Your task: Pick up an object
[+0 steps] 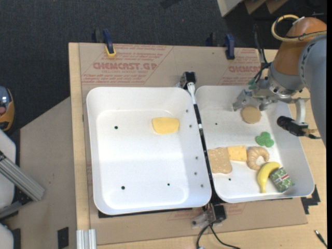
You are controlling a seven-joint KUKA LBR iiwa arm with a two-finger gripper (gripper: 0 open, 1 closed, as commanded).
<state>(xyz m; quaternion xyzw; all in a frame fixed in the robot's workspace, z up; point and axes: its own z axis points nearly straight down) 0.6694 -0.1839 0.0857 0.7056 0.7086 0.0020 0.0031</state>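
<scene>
- Nearest the lens: banana (pixel 265 174) and small green can (pixel 281 180) at the right bin's (pixel 223 185) near corner, with a croissant (pixel 257 156), cheese slice (pixel 237 152) and toast (pixel 219 160) alongside.
- Farther back: end effector (pixel 254 100) low over a round tan bun (pixel 251 115), apparently spread, grasping nothing.
- Step judged: approach to the bun.
- Next: descend astride it, clench, lift.
- Left bin (pixel 104 139): one yellow piece (pixel 165 125).

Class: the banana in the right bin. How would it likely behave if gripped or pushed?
The banana is curved and smooth, so it may pivot or slip rather than slide straight. It looks like a light toy. It touches the can, so a push would probably shift both.
</scene>
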